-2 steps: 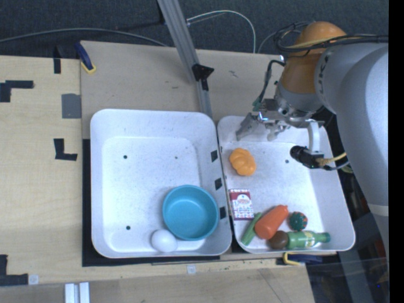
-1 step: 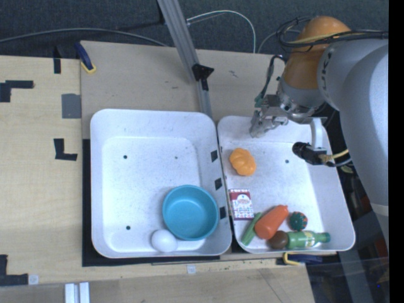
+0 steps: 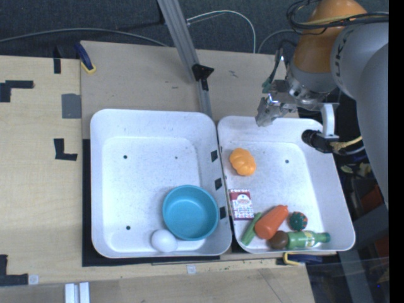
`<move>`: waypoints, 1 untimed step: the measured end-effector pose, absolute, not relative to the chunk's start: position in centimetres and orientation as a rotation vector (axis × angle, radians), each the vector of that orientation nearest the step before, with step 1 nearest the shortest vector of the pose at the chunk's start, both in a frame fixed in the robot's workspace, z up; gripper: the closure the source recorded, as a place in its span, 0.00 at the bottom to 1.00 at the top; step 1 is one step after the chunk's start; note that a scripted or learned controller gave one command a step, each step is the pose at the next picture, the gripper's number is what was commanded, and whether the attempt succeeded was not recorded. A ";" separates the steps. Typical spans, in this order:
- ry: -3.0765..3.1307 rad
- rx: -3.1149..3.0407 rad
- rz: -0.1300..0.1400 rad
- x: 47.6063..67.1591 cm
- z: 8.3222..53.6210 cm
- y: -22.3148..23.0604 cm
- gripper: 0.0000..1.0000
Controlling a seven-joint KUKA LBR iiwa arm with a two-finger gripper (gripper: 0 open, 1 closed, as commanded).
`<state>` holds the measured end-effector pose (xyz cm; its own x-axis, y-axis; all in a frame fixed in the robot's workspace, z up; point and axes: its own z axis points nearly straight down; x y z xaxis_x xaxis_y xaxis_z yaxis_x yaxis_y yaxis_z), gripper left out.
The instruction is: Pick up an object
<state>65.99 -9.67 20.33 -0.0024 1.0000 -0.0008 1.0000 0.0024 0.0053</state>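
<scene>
My gripper (image 3: 267, 114) hangs above the far rim of the right bin (image 3: 328, 188), with nothing visible between its fingers. Below it in that bin lies an orange lumpy fruit (image 3: 242, 161). Near the bin's front sit a small red and white carton (image 3: 241, 204), a carrot (image 3: 270, 222) with a green stem, a small strawberry-like toy (image 3: 298, 220) and a green bottle (image 3: 304, 238) lying on its side. The left bin (image 3: 126, 137) holds a blue bowl (image 3: 189, 212) and a white ball (image 3: 163, 240).
A grey metal pole (image 3: 183, 36) slants over the bench behind the bins. Cables (image 3: 221, 17) run across the dark floor at the back. Black tape marks (image 3: 63, 149) lie on the wooden bench to the left.
</scene>
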 end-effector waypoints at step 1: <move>2.222 2.219 0.001 66.0 22.4 -9.6 1.00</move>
